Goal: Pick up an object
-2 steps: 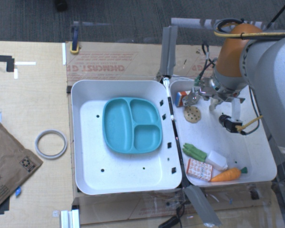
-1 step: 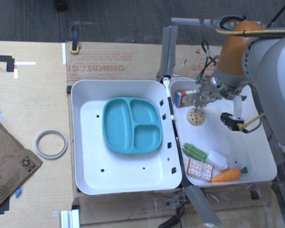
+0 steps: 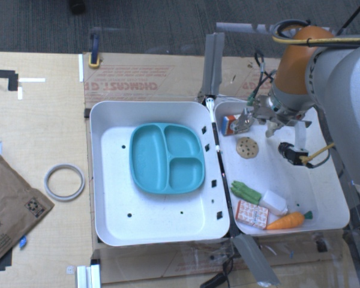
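Right bin [image 3: 324,179] has open floor in the middle; toys sit near its front edge: orange carrot [image 3: 286,221], green pod [image 3: 246,191], checked box [image 3: 252,214]. Round brown cookie [image 3: 246,147] lies near back. Gripper [image 3: 245,122] hangs low at back-left corner, by red-white box [image 3: 228,125]; can't tell its state. Left bin [image 3: 108,179] holds smooth blue tray [image 3: 167,158].

Glossy plastic teal plate [image 3: 167,158] in smooth white bin [image 3: 108,179]

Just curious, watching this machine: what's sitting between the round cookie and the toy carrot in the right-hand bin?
In the camera view, a green vegetable toy, a white block and a red-patterned packet lie between the cookie and the carrot.
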`<state>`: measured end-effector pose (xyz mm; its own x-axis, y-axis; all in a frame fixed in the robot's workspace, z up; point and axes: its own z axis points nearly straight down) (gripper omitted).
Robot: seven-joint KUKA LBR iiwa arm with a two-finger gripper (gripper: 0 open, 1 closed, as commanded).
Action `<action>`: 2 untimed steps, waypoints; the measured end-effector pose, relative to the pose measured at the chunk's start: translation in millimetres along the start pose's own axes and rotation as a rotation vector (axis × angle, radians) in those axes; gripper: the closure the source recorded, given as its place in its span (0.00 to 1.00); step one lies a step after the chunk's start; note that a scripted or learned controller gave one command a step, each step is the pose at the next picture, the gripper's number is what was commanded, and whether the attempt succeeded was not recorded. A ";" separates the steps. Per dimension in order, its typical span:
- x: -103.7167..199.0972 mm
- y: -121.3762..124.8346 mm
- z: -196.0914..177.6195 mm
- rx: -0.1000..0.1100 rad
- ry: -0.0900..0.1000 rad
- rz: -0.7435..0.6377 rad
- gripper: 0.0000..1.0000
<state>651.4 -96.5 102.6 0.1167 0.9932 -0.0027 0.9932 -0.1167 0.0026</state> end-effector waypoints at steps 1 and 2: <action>-11.7 -33.7 11.1 0.005 0.003 -0.108 0.00; -13.7 -31.1 -2.1 -0.003 0.000 -0.105 1.00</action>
<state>618.9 -106.4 104.7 0.0123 0.9999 -0.0029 0.9999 -0.0123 0.0055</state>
